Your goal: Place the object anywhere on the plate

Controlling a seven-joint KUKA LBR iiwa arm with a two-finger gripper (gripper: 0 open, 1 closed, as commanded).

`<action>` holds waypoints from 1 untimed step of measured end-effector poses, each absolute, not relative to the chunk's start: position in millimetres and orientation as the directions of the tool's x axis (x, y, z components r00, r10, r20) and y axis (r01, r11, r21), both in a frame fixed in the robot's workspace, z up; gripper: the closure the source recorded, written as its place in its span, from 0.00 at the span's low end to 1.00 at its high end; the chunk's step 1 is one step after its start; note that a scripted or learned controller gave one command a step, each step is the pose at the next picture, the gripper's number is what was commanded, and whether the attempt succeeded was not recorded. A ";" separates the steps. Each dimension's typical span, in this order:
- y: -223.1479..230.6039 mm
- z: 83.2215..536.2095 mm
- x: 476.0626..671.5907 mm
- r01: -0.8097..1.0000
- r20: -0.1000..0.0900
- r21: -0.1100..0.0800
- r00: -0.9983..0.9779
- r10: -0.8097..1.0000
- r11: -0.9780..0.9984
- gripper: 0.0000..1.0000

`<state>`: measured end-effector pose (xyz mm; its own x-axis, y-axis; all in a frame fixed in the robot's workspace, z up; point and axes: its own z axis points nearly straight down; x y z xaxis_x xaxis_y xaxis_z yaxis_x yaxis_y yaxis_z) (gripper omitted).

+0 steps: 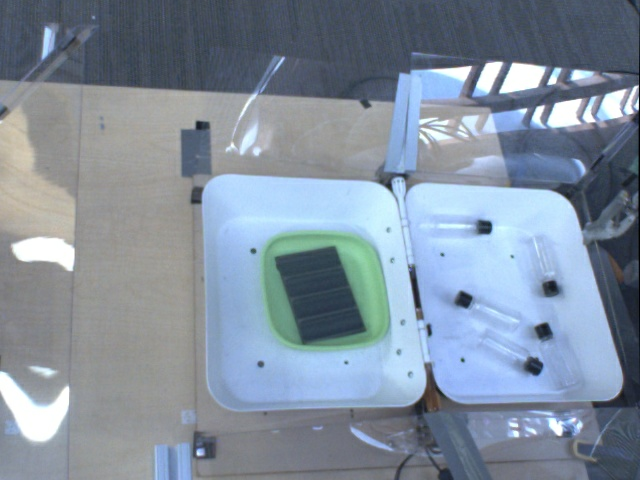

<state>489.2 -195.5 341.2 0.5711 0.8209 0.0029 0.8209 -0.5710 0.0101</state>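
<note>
Seen from the camera above, two shallow white bins sit side by side on a pale wooden counter (110,268), their inner rims touching down the middle. The left bin (230,368) holds a green plate (375,288) with rounded corners, roughly at its centre. A dark grey ribbed block (319,295) lies flat on the plate, turned slightly askew and well inside the green rim. The right bin (600,368) holds five clear vials with black caps, all lying on their sides and apart from one another. One vial (455,227) lies at the far left of that bin and another (542,258) towards the far right. A third (490,311) lies near the middle, a fourth (543,330) just right of it, and a fifth (510,353) nearest the camera. A grey metal upright (403,128) stands on the far side where the bins meet, and a small grey bracket (196,150) lies on the counter beyond the left bin's far left corner. Clear plastic sheeting (520,88) catches bright reflections beyond the right bin. Dark carpet (250,18) runs along the far side. Whether the jaws are released or clenched cannot be told.
</note>
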 end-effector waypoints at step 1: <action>-197.9 322.2 488.8 0.790 0.001 0.006 0.613 0.790 -0.613 0.00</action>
